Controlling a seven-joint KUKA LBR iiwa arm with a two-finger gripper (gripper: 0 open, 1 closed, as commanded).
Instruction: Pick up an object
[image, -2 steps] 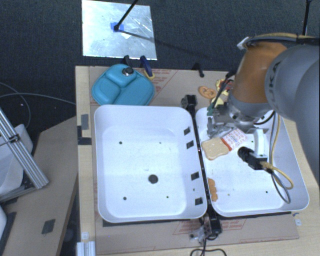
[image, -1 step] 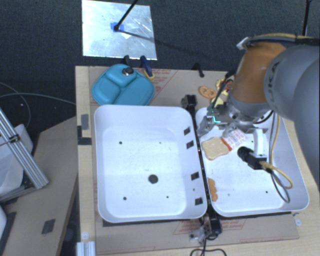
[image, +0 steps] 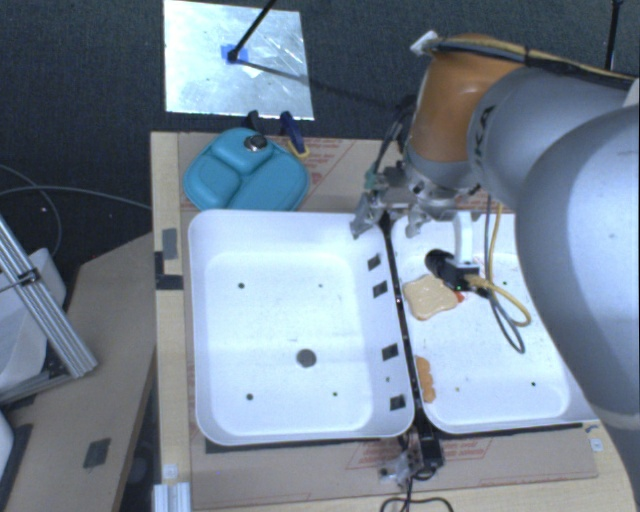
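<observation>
Lump (image: 424, 380), small, orange-brown, rough-edged: near end of right bin (image: 500, 385), against the centre wall. Disc (image: 306, 358), dark grey, flat, round: mid-floor of left bin (image: 250, 320). Both bins shallow white moulded plastic with rounded corners. Slab (image: 430, 297), tan, flat, toast-shaped: lying loose farther up the right bin. Gripper (image: 385, 208), metal: above the far end of the divide, apart from the slab; grip state cannot be told. Container (image: 245, 172), teal plastic, smooth, rounded: behind left bin.
</observation>
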